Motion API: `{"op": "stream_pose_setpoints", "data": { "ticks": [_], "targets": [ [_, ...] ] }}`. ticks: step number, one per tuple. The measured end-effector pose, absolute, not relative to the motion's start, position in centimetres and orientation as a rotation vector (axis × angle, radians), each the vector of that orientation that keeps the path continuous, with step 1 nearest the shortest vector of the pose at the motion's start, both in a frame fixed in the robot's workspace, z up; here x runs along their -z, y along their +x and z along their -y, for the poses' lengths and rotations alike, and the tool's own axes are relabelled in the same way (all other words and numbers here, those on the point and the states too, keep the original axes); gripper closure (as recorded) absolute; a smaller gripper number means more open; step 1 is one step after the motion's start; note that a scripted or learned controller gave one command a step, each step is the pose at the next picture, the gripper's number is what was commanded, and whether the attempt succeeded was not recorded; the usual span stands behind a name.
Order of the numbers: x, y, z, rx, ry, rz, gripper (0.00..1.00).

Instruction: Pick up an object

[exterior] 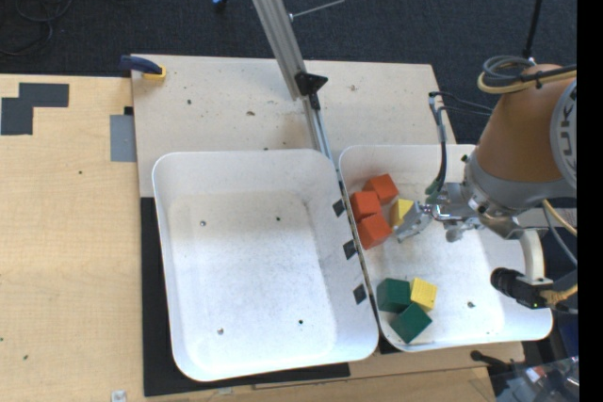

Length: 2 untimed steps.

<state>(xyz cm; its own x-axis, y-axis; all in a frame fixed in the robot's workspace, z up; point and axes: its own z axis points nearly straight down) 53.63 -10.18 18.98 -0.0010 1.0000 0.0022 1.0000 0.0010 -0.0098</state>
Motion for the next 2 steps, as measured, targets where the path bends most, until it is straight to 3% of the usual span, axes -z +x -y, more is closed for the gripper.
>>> {"op": "stream_pose_setpoints", "data": {
  "ticks": [1,2],
  "targets": [
    [-19.3,53.7,10.3,-0.003,-2.223,2.215,0.00],
    [-14.0,52.8,9.7,-0.008,-2.216,2.215,0.00]
  ]
}}
